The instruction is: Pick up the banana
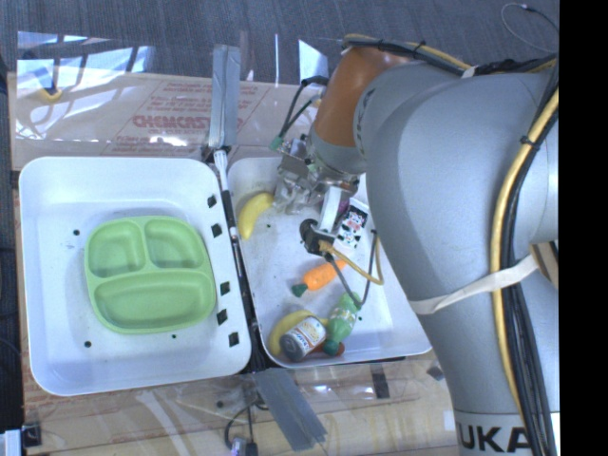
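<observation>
Gripper (290, 190) hangs low over the right bin's (380, 345) far-left corner, just right of the banana (251, 212); whether it is open or closed, I cannot tell. Banana lies curved, long axis running near-left to far-right, beside the bin's left wall.

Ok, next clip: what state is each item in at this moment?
banana: lying in the right bin's upper left corner, not lifted
end effector: low in the right bin, just right of the banana
carrot: lying loose mid-bin
green bottle: lying on its side
jar: tipped over by the bin's near edge
green divided plate: flat in the left bin
</observation>
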Motion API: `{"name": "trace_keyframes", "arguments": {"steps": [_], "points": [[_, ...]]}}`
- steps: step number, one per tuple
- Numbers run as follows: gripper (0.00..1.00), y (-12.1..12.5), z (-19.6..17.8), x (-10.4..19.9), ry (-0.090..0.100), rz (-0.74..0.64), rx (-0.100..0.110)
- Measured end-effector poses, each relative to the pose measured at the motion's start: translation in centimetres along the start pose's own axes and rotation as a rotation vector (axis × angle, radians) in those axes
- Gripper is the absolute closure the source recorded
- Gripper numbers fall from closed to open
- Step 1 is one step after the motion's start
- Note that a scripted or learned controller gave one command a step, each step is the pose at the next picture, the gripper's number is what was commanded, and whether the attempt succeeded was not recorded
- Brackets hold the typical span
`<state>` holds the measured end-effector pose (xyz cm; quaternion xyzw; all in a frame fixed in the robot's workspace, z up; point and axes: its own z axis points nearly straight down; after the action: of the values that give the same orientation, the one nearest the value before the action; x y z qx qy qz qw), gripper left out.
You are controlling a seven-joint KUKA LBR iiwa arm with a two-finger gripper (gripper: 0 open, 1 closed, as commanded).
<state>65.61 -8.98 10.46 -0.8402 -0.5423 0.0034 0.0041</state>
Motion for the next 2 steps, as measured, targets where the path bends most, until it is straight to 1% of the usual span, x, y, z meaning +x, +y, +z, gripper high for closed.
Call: {"name": "trace_keyframes", "arguments": {"steps": [1,2], "points": [[1.0,-2.14,-8.75,4.69,0.0,-0.228,-0.01],[0.0,-2.16,-8.71,4.71,0.0,-0.228,-0.009]]}}
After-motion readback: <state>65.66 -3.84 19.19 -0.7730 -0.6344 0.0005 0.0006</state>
